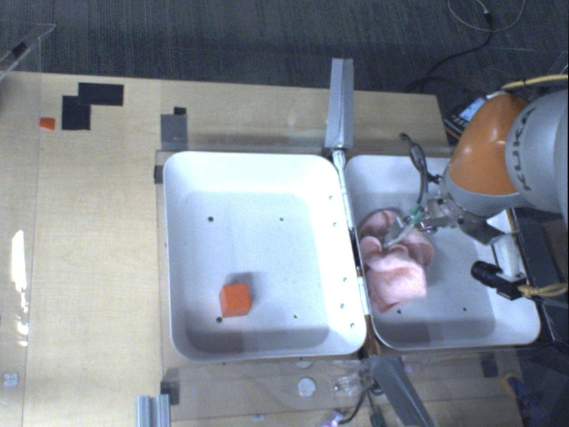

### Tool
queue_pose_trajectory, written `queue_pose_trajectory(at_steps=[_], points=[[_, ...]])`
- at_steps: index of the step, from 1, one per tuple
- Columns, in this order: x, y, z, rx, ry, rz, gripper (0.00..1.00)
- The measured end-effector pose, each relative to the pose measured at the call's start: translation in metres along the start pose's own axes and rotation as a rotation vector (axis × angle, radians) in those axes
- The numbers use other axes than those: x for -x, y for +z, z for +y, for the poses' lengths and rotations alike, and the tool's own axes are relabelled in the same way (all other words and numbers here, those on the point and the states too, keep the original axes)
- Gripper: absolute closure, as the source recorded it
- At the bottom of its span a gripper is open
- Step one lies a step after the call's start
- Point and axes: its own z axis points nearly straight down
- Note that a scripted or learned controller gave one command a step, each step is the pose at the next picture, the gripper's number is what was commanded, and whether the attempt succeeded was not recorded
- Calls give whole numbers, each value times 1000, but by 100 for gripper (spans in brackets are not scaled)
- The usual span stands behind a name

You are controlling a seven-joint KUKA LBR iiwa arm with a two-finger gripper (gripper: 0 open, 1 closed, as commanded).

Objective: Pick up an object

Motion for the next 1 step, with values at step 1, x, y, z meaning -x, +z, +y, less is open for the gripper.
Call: queue_pose_trajectory(at_steps=[1], points=[[13,5,-30,6,-8,-3,0]])
